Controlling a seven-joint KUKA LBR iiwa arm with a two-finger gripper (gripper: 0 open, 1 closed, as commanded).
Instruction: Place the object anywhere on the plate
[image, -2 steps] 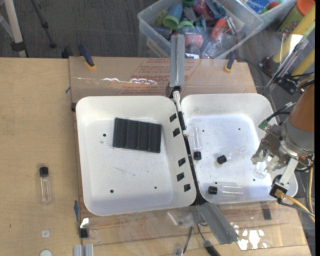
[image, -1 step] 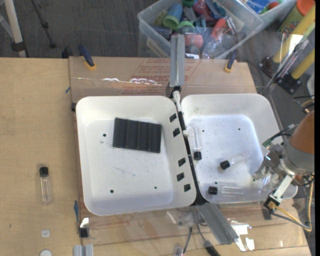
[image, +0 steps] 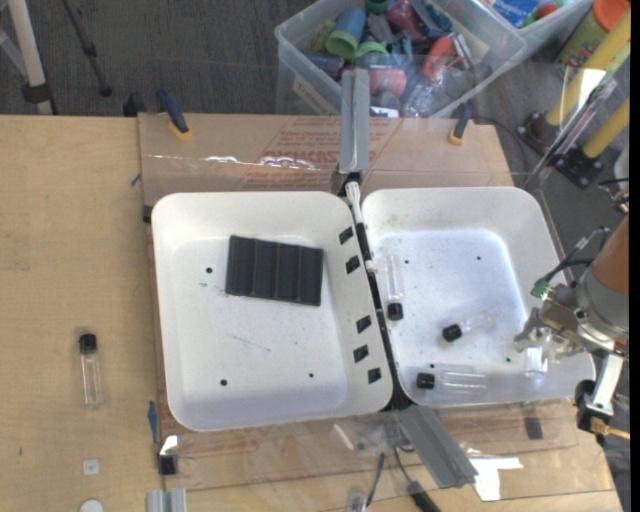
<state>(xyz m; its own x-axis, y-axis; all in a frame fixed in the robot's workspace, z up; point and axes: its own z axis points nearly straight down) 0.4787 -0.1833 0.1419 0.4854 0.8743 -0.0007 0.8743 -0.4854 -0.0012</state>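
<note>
Near the right bin's (image: 520, 215) front edge lie clear glass vials with black caps (image: 452, 379), while the pincer (image: 540, 350), its state impossible to tell, hovers at the right wall; it should descend squarely over one vial before carrying it to the ribbed black rectangular plate (image: 275, 270) in the left bin (image: 180, 300).

Black ridged plate (image: 275, 270) in left bin (image: 180, 230), clear vials (image: 455, 379) in right bin (image: 520, 215), end effector (image: 545, 345) at right rim

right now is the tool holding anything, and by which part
Cannot be told: the tool sits at the right bin's right edge, near a clear vial lying free.
</note>
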